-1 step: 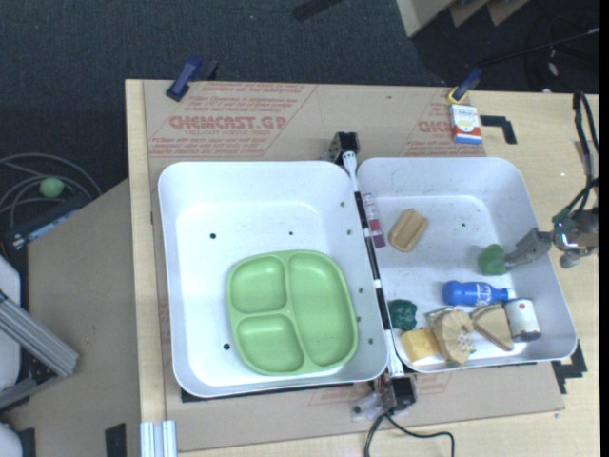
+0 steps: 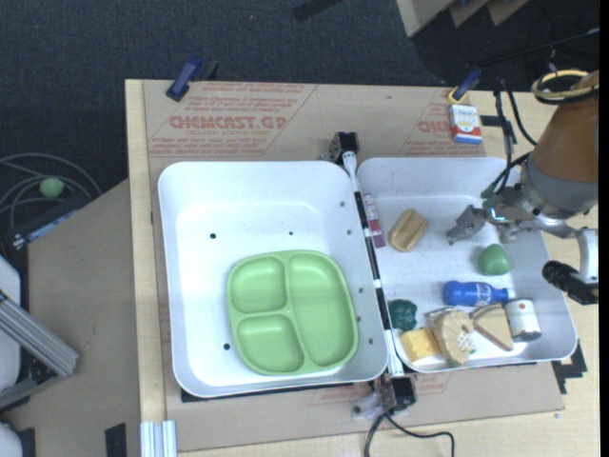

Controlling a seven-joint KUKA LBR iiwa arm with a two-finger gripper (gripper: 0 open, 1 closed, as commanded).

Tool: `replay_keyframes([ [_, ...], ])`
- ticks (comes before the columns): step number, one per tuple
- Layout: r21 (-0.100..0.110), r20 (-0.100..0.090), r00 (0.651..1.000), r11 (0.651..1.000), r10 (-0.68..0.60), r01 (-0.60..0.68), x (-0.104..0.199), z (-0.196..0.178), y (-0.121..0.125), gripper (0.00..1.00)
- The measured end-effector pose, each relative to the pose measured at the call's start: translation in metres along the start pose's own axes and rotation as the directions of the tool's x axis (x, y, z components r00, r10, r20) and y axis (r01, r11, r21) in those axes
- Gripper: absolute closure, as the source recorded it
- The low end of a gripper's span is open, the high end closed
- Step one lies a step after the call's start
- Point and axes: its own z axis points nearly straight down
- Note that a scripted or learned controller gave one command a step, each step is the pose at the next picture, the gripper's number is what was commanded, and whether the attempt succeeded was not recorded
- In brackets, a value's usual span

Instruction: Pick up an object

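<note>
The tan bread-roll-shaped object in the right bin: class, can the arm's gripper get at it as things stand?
Probably yes. The tan bread-roll-shaped object lies alone on bare bin floor, with the gripper just beside it and nothing between them.

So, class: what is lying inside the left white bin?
Inside the left bin lies a light green divided plate with three compartments, nothing in them. A few small dark spots dot the bin floor. Whatever is beneath the plate is covered.

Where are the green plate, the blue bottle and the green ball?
green plate (image 2: 290, 312), camera view, middle where its dividers meet
blue bottle (image 2: 471, 293), camera view, middle of its blue body
green ball (image 2: 494, 259), camera view, centre of its top
</note>
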Motion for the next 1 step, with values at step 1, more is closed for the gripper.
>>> replay_keyframes([
  [1,0.002,-0.001,1.0,1.0,0.001,-0.001,0.0216,0.0503,-0.0186,0.0],
])
